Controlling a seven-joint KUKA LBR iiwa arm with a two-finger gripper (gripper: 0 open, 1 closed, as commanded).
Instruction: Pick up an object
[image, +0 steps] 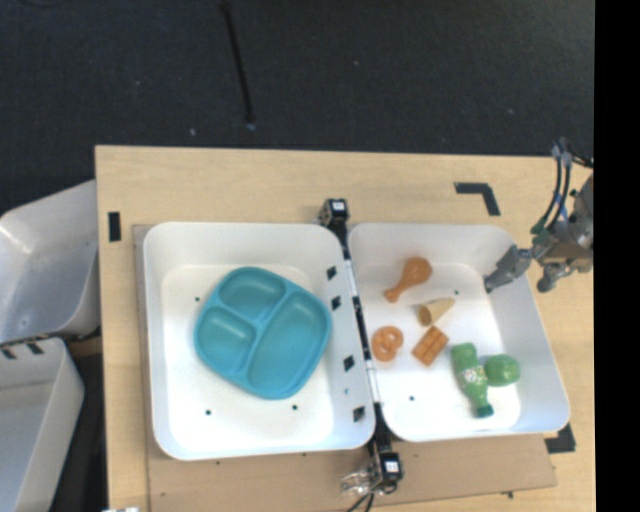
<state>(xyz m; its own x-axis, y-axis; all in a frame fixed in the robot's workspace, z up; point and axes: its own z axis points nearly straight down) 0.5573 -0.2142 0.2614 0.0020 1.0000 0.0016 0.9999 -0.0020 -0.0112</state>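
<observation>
Camera view, from above at a slant: a pale wooden surface (250, 185) is sitting on dark carpeted floor (330, 70), with a black cable (238, 70) running across that floor well up and left of the claw. Off the surface's far end from the claw, white plastic tubs (40, 270) are standing on the floor.

Item 1: claw (528, 272), hanging over the near rim of the right bin (545, 390), its two fingers spreading wide with nothing between them. Grey wrist and cables are showing just behind it.

Item 2: right bin, lying directly beneath and beside the claw. Contents: an orange drumstick toy (409, 277) lying well left of the claw; a tan wedge (435, 311) lying below and left of the claw, between it and the drumstick; an orange pretzel (387, 343) and an orange waffle piece (431, 346) lying side by side further down and left; a green bottle (472, 378) lying flat below the claw, touching a green rounded toy (502, 370) on its claw side. All pickable objects are resting in this bin, none touching the claw.

Item 3: left bin (160, 400), lying beyond the right bin, well apart from the claw. Contents: a teal divided plate (263, 332) sitting flat near its middle.
</observation>
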